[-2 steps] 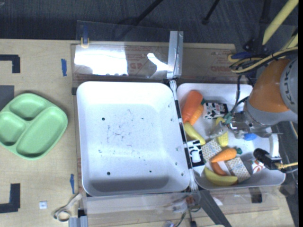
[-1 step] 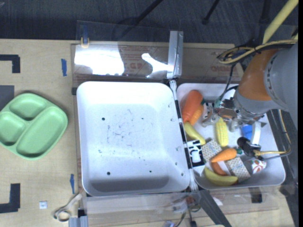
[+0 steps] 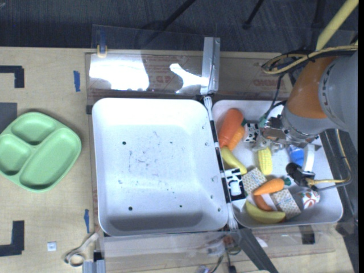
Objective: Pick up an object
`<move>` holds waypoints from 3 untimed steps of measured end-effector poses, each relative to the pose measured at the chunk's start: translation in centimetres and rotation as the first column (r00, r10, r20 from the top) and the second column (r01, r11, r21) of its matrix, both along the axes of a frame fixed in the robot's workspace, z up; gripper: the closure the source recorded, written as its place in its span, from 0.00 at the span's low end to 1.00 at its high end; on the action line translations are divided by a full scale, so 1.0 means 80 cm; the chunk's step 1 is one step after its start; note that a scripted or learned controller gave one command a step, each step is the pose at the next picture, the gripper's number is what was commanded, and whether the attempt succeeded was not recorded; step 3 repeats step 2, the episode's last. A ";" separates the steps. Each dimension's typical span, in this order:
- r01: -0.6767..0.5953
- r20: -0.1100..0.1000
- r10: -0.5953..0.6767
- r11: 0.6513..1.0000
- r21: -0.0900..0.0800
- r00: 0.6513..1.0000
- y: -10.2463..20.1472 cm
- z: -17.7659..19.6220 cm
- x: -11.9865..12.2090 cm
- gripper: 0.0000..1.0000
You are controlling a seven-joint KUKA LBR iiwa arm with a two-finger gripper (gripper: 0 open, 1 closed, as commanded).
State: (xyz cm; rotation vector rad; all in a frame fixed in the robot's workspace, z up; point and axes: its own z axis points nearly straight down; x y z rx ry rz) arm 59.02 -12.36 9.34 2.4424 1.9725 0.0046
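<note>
A green divided plate (image 3: pixel 37 151) is lying at nine o'clock, beside a left bin (image 3: pixel 153 164), while the right bin (image 3: pixel 333 201) is holding toy food. The gripper (image 3: pixel 267 134) is hanging over a toy corn cob (image 3: pixel 265 160) at three o'clock; whether its pincer is apart or together, I cannot tell. The cob is likely light, stiff, slippery plastic, best pinched across its middle, its long axis running twelve to six.

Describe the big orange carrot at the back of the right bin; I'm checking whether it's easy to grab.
The large carrot looks like smooth plastic, orange with a green top at its far end. It lies tilted against the right bin's left wall near the back corner. A yellow banana touches its lower end. The gripper is just to its right.
</note>
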 end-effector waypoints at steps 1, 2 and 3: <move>-0.226 -0.006 0.226 0.974 0.000 0.974 -0.008 0.172 -0.009 1.00; -0.229 -0.008 0.229 0.973 -0.001 0.973 -0.007 0.180 -0.007 1.00; -0.229 -0.008 0.229 0.973 -0.001 0.973 -0.007 0.180 -0.007 1.00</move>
